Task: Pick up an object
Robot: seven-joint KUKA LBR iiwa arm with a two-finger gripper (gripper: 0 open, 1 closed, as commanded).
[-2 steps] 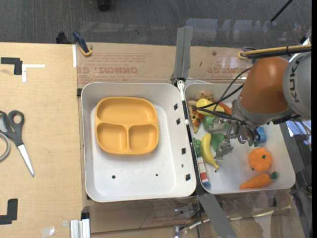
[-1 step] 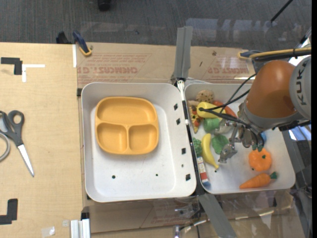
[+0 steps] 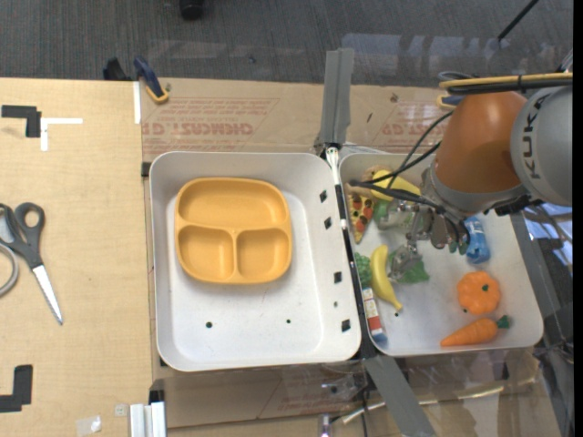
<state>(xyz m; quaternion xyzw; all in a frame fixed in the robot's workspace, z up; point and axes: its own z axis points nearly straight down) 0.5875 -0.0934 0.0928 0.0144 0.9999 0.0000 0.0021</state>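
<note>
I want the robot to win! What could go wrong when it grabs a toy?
The gripper hangs over a crowded patch: the banana and a green toy lie close together, so it might pinch both or nudge one away. The pumpkin is round and could slip out.

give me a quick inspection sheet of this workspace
surface: two shallow white bins side by side on a cardboard-covered bench.
job's things: yellow banana, small orange pumpkin, orange carrot, blue item in right bin.
clutter: orange three-compartment plastic tray in left bin; grey-handled scissors on bench.
grippers: gripper low over right bin; grip unclear.
cables: black cables by wrist.
surroundings: grey carpet behind bench.
</note>
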